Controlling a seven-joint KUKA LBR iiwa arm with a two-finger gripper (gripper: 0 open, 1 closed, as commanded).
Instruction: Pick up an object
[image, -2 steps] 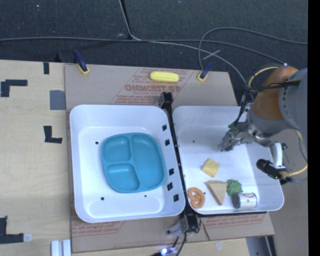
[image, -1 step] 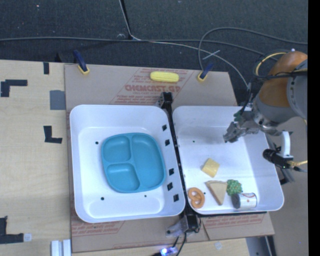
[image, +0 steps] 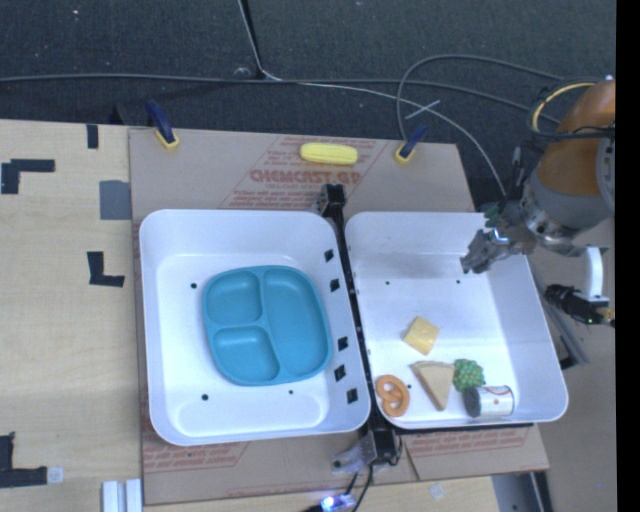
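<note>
Two white bins sit side by side on a counter. The left bin (image: 160, 300) holds a blue divided plate (image: 266, 325). In the right bin (image: 520, 300), clustered near the front, lie a yellow cheese wedge (image: 422, 335), a pretzel (image: 392, 395), a bread slice (image: 435, 383), broccoli (image: 467, 374) and a small can (image: 494, 401). A yellow banana (image: 328, 154) rests on cardboard behind the bins. The hand (image: 478, 257) hovers at the right bin's far right corner, well apart from the food; whether it is released or clenched cannot be told.

Cardboard sheet (image: 290, 180) under the bins: red printed lettering, partly legible, seems to read "CHEMCAST GP"; a yellow object (image: 328, 154) lies just above it.
Cardboard front edge: more red print, too small to read.
</note>
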